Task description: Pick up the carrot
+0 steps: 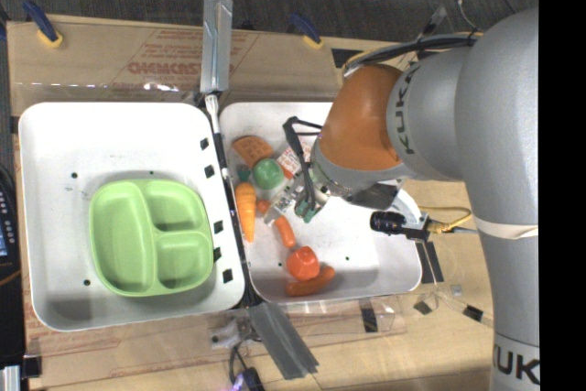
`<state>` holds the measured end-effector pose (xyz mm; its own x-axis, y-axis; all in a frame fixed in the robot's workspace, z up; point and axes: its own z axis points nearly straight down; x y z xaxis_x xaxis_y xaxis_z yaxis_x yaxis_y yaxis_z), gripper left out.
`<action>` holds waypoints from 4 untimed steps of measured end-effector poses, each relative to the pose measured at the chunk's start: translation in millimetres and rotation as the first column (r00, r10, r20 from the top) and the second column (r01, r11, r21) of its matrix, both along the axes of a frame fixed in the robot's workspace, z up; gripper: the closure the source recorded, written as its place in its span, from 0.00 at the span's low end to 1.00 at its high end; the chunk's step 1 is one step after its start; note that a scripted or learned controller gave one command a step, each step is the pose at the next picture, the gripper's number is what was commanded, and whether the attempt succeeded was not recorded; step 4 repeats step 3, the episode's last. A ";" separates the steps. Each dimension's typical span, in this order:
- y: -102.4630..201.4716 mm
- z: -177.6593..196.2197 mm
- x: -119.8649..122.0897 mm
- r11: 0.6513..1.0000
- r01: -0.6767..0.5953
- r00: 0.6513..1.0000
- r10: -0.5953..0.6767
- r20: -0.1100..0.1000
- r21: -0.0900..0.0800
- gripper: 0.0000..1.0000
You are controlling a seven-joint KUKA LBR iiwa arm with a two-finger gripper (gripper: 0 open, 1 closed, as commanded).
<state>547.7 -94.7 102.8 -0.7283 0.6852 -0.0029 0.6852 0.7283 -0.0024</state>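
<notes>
Carrot (245, 210): lying lengthwise by the bin divider, just left of the gripper (300, 200). Finger state: cannot be told. Advice: gripper to be shifted left, aligned across the carrot's width, clear of the green ball (267, 172).

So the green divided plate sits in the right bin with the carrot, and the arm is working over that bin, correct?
Not quite. The camera view shows the green divided plate alone in the left bin. The carrot lies in the right bin, by its left wall, and the arm is working over that bin.
</notes>
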 end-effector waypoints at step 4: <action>52.5 107.8 86.4 0.980 0.199 0.980 -0.199 0.003 0.004 0.00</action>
